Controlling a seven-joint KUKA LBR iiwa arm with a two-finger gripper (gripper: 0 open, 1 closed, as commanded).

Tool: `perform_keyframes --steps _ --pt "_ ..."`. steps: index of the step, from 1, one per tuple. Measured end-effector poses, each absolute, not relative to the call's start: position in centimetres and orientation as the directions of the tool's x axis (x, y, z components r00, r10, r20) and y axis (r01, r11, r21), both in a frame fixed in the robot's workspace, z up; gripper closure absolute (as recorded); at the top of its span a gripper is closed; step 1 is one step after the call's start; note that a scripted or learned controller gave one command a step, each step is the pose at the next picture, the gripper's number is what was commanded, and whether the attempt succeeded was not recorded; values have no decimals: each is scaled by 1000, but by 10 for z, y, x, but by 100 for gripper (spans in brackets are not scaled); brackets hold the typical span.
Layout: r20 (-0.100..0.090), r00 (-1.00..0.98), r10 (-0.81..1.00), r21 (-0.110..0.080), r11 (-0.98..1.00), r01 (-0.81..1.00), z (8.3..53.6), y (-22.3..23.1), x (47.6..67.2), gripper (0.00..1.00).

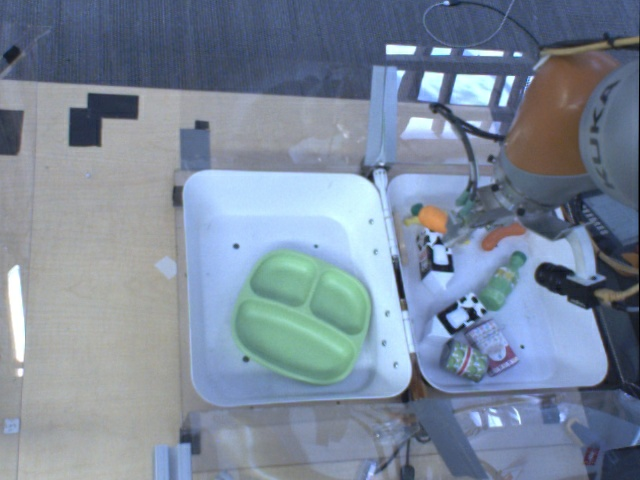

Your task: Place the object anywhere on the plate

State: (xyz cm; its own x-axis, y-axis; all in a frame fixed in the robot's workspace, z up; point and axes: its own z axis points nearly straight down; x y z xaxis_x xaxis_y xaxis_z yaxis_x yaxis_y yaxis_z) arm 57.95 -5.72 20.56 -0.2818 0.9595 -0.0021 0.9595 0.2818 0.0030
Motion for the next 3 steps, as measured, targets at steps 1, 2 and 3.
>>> perform_keyframes --steps 1,2,3 --pt "-1 -242 970 0 242 970 182 12 526 100" --pt "-1 -580 815 4 580 815 183 99 529 100" --pt "-1 -580 815 3 580 815 183 99 529 0"
